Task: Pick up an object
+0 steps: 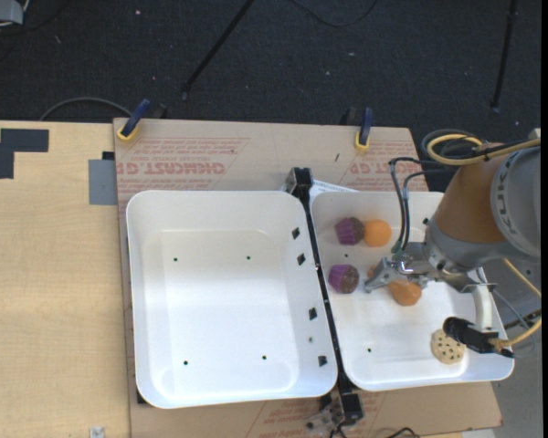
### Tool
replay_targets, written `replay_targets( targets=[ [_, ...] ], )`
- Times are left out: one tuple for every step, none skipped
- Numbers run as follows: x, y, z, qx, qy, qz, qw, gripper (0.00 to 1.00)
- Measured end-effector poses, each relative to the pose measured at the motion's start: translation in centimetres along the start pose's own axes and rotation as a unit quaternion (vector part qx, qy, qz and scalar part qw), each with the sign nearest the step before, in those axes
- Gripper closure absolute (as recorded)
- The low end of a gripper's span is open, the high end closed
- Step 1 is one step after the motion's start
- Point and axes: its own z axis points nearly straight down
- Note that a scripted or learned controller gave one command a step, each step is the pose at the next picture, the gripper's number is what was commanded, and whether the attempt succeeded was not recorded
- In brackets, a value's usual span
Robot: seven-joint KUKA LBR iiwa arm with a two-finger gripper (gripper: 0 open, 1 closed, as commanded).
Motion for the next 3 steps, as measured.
replay_targets(
  targets=[
    [0.0,0.0,-1.1,-0.001,0.0,0.0,1.0,1.0],
    [0.0,0.0,-1.0,0.0,0.0,0.0,1.0,0.0],
    [-0.5,5.9,0.0,-0.001,0.0,-0.001,1.0,0.0]
  ],
)
